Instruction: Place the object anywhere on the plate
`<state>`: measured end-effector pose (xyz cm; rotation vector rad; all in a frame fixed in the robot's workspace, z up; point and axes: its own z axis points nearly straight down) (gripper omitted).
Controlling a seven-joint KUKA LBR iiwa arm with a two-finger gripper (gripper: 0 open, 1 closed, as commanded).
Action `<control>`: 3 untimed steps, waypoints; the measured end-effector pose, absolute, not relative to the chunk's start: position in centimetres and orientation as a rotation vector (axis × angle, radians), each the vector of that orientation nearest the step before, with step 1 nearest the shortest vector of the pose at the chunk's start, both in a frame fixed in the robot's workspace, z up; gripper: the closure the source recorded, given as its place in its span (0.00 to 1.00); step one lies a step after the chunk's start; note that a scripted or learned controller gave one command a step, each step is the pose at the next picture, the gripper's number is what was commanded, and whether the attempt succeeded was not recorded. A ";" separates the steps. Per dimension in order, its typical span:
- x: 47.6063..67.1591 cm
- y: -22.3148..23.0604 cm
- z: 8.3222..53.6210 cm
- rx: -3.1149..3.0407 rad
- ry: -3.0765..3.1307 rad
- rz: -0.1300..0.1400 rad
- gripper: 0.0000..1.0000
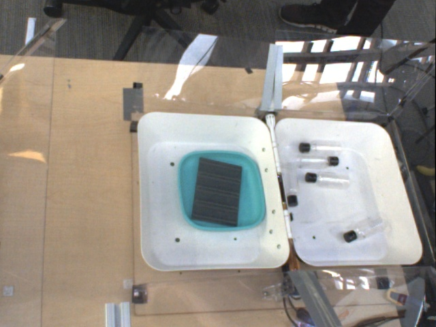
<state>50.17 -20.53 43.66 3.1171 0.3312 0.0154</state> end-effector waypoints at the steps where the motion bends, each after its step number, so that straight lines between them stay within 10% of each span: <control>1: 50.2 -20.5 43.7 3.117 0.331 0.015 0.00; 3: 50.2 -20.5 43.7 3.117 0.331 0.015 0.00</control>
